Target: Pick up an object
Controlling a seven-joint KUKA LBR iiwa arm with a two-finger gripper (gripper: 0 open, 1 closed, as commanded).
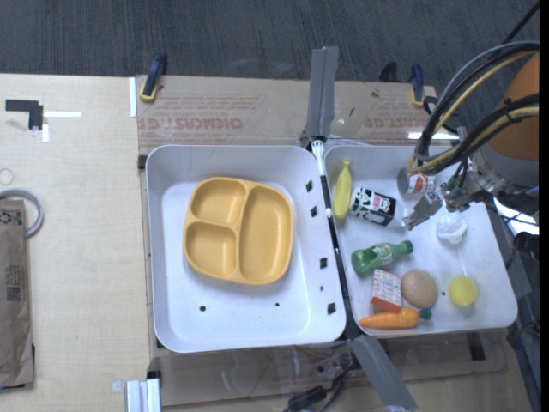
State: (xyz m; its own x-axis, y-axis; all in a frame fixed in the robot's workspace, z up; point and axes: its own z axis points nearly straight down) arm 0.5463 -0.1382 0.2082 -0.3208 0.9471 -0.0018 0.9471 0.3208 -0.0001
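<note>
holding a yellow tray — left bin; food toys — right bin.

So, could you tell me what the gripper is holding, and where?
Cannot be told: the grey two-finger gripper hangs over the right white bin, nothing visible between its fingers.

Green bottle lying flat, right bin centre.

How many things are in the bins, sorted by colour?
Yellow: 3, the divided plate, banana and lemon
Green: 1, the bottle
Orange: 1, the carrot
Black-and-white: 1, the carton
Red-and-white: 1, the packet
Brown: 1, the egg-shaped thing
Total: 8
</note>
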